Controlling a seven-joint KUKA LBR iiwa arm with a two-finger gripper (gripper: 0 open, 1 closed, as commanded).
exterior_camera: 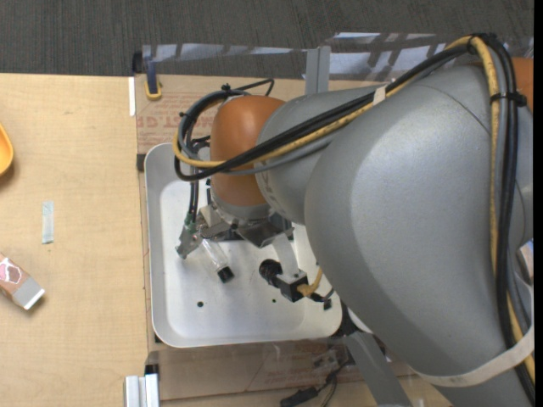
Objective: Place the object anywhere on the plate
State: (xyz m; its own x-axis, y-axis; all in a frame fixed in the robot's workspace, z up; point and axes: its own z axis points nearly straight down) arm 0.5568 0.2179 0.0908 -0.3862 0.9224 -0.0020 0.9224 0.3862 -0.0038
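We see the gripper [204, 261] hanging low over the floor of the white bin [157, 227], below the arm's orange band [242, 155], with the bulk of the grey arm [407, 210] behind it. Its two fingers [183, 248] look spread, with bare white bin floor in the gap between them, so we judge that it is carrying nothing.

We cannot say for certain which thing is the object. A small dark piece [225, 274] sits right at the tip of the nearer finger, but it may be the finger's own pad and not a loose item. A tiny dark speck [199, 303] lies on the bin floor just below the gripper, too small to identify. Well away from the gripper, beyond the bin wall on the wooden bench [76, 142], lie a small wrapped block [19, 282], a thin grey strip [47, 223] and the edge of something orange [3, 153].

We judge that the pick is the step in hand: the gripper is down at grasping height, and nothing has been secured or brought to a plate yet. We cannot tell where the plate lies, since the arm covers much of the bench behind the gripper.

The next move calls for closing the fingers squarely on the object if it sits between them, then lifting straight up to check that it comes along before carrying it anywhere.
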